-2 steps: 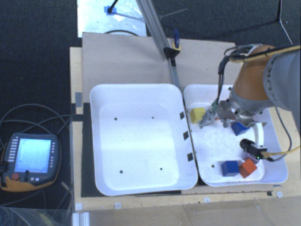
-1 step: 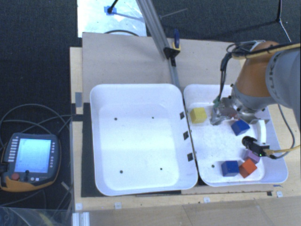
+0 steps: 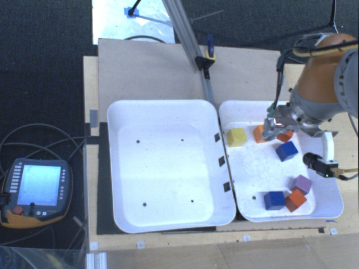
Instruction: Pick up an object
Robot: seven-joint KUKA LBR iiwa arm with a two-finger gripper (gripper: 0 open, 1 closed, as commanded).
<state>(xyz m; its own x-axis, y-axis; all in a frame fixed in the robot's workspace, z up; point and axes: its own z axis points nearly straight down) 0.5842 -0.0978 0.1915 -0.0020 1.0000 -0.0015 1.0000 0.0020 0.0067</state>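
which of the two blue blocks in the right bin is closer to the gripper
The upper blue block, just below and right of the gripper. The other blue block lies near the right bin's front edge, beside an orange block.

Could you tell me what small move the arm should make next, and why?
Probably lower the pincer a little onto the orange block just beneath it. It sits in the right bin with clear floor between it and the yellow block.

Two white bins (image 3: 168, 108), two blue blocks (image 3: 286, 151), three orange (image 3: 295, 199), one yellow (image 3: 236, 137), one purple (image 3: 302, 183).
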